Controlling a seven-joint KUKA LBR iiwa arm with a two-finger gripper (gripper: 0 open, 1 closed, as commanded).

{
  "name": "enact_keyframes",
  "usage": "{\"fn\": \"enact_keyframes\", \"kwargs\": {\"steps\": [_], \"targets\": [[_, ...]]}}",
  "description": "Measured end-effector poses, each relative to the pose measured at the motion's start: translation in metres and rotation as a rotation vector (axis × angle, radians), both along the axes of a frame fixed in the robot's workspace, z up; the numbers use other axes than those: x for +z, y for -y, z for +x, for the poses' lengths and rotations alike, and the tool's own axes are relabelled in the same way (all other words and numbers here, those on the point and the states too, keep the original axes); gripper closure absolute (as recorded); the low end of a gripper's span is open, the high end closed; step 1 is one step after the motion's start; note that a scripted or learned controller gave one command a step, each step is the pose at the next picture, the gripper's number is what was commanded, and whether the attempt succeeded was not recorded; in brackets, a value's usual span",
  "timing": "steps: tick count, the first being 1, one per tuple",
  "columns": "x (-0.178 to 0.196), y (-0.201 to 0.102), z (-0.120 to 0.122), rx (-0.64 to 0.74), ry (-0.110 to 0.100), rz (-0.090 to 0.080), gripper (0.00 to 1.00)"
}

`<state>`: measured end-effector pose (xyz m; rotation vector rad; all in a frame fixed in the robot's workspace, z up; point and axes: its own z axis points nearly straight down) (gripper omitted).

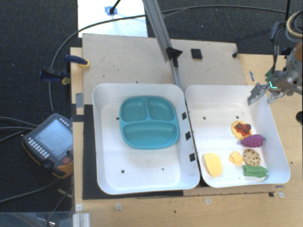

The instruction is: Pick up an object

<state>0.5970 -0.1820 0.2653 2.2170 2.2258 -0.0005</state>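
Note:
The right bin holds several toy foods near its right and front sides: a pizza slice, purple grapes, a chocolate-chip cookie, a green pod, a small orange piece and a yellow wedge. My gripper hangs over the bin's far right corner, above and behind the pizza slice. Its fingers stand apart, open, with nothing between them.
A teal divided plate lies in the left bin. A grey pole slants down to the bins' back edge. A teach pendant and cables lie on the floor at left.

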Motion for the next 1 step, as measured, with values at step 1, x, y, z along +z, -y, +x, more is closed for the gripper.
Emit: {"fn": "enact_keyframes", "kwargs": {"steps": [1], "targets": [[0.0009,0.0000,0.0005,0.000,0.002,-0.001,0.00]]}}
